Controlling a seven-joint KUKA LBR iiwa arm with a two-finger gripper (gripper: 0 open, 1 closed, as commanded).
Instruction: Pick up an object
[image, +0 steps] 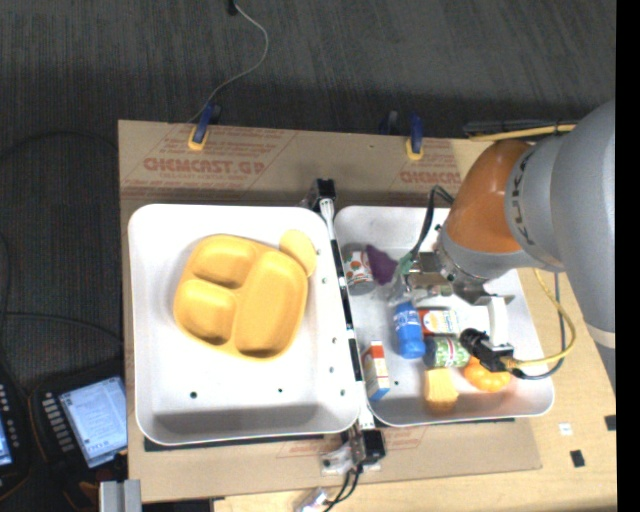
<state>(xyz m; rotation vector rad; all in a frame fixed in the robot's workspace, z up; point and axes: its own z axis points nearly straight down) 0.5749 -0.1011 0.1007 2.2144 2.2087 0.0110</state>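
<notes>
My gripper (436, 284) hangs over the middle of the right bin (530, 400), below the orange wrist band. Just under it lie a blue bottle (407, 331) and a red-and-white packet (439, 320). A green can (446, 352), an orange fruit (487, 378) and a yellow block (440, 388) sit toward the bin's front. At the bin's left side are a small tin (359, 268), a purple item (382, 264) and a small carton (376, 368). The gripper's body hides what is between it and the objects.
The left bin (160, 400) holds a large yellow moulded piece (240, 294) with a small yellow disc (298, 250) at its far right corner. A divider rail (340, 290) runs between the bins. A black cable (530, 365) loops by the right bin's front right.
</notes>
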